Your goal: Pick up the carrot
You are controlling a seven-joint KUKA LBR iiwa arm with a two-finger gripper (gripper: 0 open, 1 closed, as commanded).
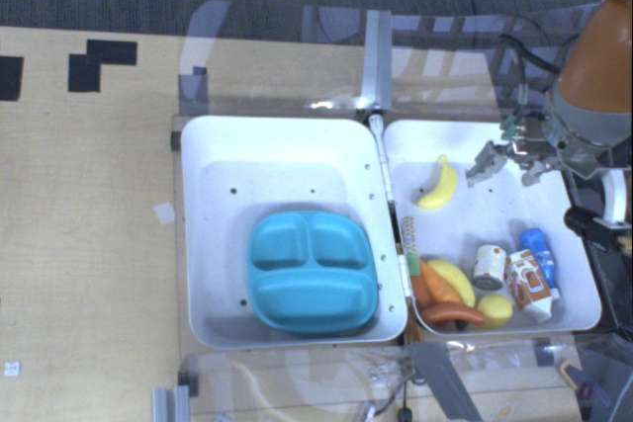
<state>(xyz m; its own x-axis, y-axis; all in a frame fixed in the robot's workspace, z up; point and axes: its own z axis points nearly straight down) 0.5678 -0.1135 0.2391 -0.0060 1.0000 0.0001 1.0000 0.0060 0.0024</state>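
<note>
The carrot (pixel 425 289), orange with a green top, lies in the front left corner of the right bin (pixel 475 212), against the divider. A yellow banana (pixel 451 280) leans on it, and a red-orange piece (pixel 454 315) lies just in front. My gripper (pixel 510 165) hovers over the bin's back right part, well behind and to the right of the carrot. Its two fingers are spread, so it is open with nothing between them.
A second banana (pixel 438 185) lies near the back left of the right bin. A small can (pixel 489 265), a lemon (pixel 496 309), a carton (pixel 531 284) and a blue bottle (pixel 535 243) crowd the front right. The left bin (pixel 227 173) holds a blue divided plate (pixel 312 272).
</note>
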